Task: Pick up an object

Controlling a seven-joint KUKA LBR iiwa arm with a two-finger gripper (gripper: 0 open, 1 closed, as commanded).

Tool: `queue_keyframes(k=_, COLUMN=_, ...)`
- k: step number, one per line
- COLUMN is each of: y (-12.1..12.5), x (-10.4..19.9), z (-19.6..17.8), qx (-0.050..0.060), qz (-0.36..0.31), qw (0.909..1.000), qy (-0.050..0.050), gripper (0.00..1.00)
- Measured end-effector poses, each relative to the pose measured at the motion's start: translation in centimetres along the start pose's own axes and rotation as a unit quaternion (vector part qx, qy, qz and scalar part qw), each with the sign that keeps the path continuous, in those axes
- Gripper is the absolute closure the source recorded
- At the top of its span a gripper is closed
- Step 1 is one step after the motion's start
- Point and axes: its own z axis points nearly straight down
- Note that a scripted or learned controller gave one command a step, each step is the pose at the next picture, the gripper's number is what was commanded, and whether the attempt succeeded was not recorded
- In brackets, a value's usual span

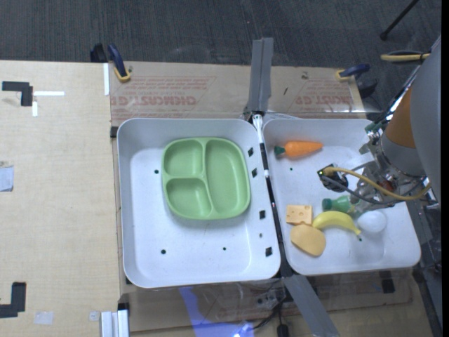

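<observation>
bench: pale wood top, bearing two white bins side by side.
left bin: shallow, white, rounded corners; holds one item.
right bin: same make, touching the left bin along its inner rim; holds the small items listed below.
arm: grey, orange band above the wrist, entering from the right over the right bin's right side.
plate: light green, three compartments, lying flat in the upper middle of the left bin.
gripper: low over the right half of the right bin, just above the green item and the white ball; jaw state cannot be told, wrist hardware and cables cover it.
banana: yellow, curved, lying in the lower middle of the right bin.
carrot: orange with a green top, near the bin's upper left wall, well apart from the gripper.
rounded piece: pale orange, touching the banana's left end.
cheese slice: yellow with holes, just above the rounded piece.
green item: small, just above the banana, beside the gripper; kind unclear.
white ball: at the banana's right end, near the gripper.
</observation>
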Motion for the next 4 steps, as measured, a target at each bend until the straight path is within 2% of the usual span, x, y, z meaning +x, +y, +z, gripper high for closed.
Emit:
queue_keyframes(k=1, y=2.5, x=-5.4, z=3.7, qx=0.0, qz=0.001, qw=1.0, qy=0.006, gripper=1.0)
queue_keyframes(k=2, y=-7.2, x=-3.2, z=-2.2, qx=-0.001, qz=0.001, qw=1.0, qy=0.006, gripper=1.0)
queue_keyframes(k=3, y=-1.7, x=-4.6, z=3.0, qx=0.0, qz=0.003, qw=1.0, qy=0.005, gripper=1.0)
queue_keyframes(k=4, y=-2.3, x=-4.4, z=7.8, qx=0.0, qz=0.004, qw=1.0, qy=0.006, gripper=1.0)
